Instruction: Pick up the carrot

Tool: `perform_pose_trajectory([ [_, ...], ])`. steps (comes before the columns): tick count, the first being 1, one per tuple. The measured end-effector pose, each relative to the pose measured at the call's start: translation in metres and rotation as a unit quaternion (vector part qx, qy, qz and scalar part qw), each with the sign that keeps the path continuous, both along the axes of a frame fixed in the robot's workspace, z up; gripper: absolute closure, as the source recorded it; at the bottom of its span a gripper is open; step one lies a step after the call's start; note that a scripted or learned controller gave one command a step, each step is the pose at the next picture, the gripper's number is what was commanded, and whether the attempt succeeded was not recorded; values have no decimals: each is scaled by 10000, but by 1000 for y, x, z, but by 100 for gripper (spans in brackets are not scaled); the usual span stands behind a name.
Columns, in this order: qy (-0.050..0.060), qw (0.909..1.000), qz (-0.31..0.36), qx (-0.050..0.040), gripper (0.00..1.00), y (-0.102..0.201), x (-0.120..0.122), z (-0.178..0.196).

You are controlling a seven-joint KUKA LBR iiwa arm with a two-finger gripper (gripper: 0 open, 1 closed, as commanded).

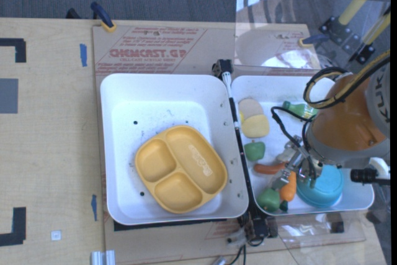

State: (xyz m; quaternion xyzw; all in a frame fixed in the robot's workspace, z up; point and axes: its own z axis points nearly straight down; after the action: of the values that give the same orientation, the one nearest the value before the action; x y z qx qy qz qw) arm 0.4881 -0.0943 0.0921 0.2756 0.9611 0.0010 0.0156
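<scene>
The carrot is a short orange piece in the front part of the right bin, standing tilted between a green vegetable and a blue cup. My gripper hangs low right above the carrot's upper end, touching or nearly touching it. The grey and orange wrist covers the bin's right middle.
A red-orange pepper lies just left of the gripper. Further back lie a green piece, two pale yellow foods and a green item. The left bin holds a yellow divided plate.
</scene>
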Motion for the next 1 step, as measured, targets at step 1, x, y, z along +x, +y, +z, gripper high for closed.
perform_pose_trajectory([
  [1,-11,10000,15,-3,100,1,1,11],
])
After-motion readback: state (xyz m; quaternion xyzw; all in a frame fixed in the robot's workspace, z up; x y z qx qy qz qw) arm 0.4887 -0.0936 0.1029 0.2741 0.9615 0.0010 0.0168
